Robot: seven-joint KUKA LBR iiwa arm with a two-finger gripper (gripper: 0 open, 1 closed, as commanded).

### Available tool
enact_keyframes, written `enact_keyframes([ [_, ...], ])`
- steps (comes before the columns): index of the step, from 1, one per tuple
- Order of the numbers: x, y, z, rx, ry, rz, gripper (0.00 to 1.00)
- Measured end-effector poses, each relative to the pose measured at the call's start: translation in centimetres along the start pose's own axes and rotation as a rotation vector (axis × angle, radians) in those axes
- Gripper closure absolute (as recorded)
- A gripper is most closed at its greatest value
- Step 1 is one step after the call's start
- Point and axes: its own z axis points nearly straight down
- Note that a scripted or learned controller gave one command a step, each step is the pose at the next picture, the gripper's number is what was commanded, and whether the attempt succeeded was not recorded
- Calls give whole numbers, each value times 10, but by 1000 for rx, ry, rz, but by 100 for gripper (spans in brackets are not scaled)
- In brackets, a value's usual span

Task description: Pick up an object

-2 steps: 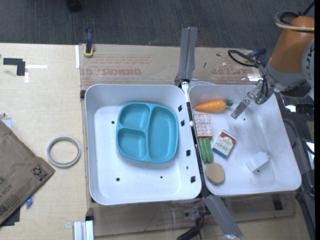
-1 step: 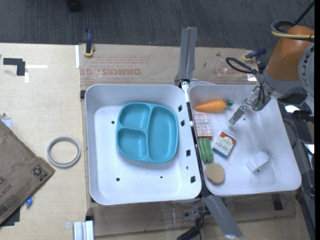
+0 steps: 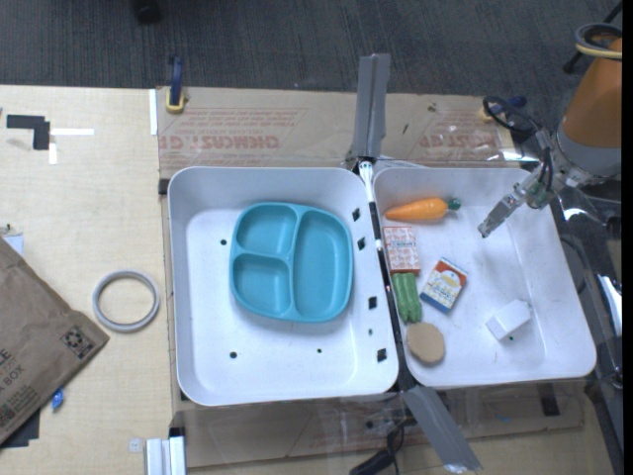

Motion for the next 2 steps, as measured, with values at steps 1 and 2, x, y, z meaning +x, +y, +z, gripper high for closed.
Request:
enact_keyframes([
  [1,16,32,18,0,1,-34,0],
  [2,77,63,39,2,-2,-21,0],
])
